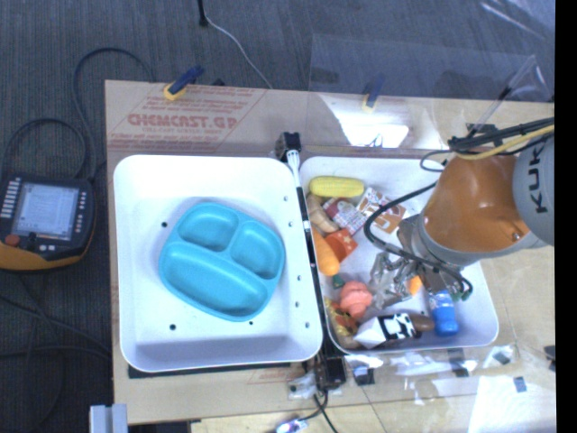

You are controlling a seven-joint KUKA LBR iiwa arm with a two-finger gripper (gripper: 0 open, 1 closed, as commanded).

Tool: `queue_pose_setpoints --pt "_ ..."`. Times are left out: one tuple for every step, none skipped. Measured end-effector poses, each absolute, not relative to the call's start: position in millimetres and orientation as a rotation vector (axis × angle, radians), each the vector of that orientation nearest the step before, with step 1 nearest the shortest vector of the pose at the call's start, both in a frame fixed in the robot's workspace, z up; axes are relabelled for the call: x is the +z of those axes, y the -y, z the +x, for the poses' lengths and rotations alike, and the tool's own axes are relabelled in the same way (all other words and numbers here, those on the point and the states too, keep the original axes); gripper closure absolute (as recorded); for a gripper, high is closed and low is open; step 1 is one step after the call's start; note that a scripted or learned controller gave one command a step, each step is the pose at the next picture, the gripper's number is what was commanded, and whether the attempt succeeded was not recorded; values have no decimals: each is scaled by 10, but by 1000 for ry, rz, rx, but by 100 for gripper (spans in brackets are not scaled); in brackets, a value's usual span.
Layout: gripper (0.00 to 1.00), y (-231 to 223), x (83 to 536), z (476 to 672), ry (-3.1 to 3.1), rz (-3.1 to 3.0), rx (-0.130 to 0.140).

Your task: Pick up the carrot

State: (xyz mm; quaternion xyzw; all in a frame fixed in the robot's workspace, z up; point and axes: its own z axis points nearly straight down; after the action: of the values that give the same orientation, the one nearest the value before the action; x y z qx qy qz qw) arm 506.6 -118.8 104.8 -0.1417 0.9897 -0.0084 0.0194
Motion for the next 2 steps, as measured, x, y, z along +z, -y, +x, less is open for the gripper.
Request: queue_pose_setpoints --pt "0 1183 1073 5104 -3059 -439 -29" --pt "0 1257 966 5106 -3103 -72 -12"
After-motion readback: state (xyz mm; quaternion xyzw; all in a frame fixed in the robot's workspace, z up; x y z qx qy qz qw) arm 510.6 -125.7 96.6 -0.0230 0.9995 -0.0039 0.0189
